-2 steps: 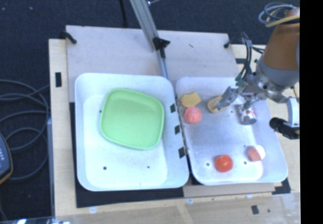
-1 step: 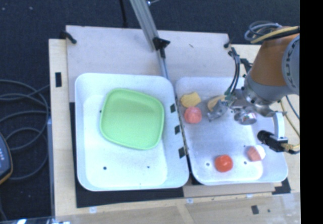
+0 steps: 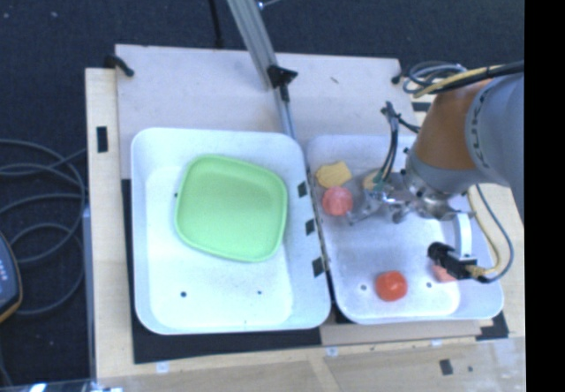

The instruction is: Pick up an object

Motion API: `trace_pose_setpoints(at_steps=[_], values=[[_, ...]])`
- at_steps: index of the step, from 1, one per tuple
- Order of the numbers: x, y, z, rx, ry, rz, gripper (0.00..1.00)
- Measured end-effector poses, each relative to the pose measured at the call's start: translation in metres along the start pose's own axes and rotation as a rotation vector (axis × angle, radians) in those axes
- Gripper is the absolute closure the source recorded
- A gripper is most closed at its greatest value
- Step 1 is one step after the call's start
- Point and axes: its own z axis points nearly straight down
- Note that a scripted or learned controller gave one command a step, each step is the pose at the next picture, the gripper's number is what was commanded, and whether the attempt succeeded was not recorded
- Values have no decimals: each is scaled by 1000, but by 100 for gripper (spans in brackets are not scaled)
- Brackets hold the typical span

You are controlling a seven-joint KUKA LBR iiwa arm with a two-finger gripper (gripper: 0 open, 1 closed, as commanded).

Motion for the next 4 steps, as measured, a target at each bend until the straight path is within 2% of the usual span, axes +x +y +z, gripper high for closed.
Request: trace_pose_setpoints(at_steps=[1, 2, 3, 4], values=[[-1, 0, 14, -4, -1, 0, 0], [-1, 1, 3, -6, 0, 2, 100], [-4, 8, -58, -10, -1, 0, 100], [-5, 4, -102, -9, -1, 0, 100]])
